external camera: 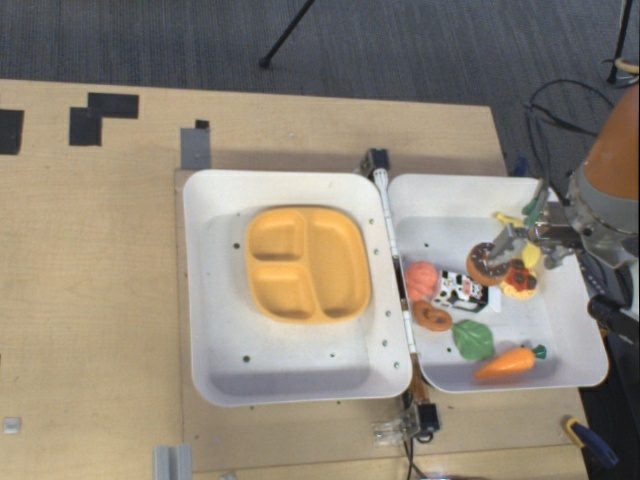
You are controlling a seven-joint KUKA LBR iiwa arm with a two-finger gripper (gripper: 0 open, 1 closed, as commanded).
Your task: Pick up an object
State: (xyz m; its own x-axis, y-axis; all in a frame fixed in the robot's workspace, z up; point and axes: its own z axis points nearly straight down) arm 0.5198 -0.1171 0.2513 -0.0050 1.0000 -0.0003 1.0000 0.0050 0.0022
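Carrot (505, 363) at the right bin's (570, 368) near edge | green leaf (474, 339) just behind | pink ball (421, 280) and black-white card (463, 290) mid-bin | gripper (503, 246) low over brown doughnut (487, 262), grip unreadable | yellow tray (305, 264) in left bin (215, 268)

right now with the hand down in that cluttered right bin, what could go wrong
1. The hand sits over a tight cluster: a brown donut-like toy, a yellow piece and a red-orange piece. It may pinch two at once, or only nudge them.
2. The black-and-white card and pink toy lie close by and could get shoved.
3. The cluster is near the right bin far wall, so something might get pushed against it.
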